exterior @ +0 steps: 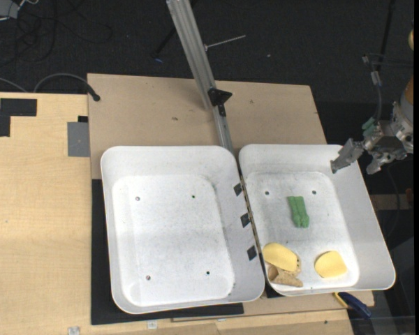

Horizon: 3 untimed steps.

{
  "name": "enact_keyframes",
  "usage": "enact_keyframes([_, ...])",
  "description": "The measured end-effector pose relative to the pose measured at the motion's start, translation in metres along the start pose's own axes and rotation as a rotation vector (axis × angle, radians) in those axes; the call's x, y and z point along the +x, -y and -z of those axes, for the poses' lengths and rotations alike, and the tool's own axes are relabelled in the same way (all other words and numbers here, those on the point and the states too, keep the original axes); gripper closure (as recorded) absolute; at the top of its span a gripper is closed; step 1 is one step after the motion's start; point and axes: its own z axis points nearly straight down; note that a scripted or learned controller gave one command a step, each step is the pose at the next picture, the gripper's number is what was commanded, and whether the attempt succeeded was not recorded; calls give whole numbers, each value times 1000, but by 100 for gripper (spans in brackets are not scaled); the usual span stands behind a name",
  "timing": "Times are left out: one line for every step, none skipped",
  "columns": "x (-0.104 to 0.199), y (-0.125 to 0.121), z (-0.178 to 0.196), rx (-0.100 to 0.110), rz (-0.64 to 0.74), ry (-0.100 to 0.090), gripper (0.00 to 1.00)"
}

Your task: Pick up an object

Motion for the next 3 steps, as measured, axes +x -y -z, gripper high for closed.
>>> enact_keyframes([0,0,0,0,0,0,0])
enact_keyframes([9,-2,-60,6,0,-2,0])
enact_keyframes([15,-6,-122,6,-1,-2,0])
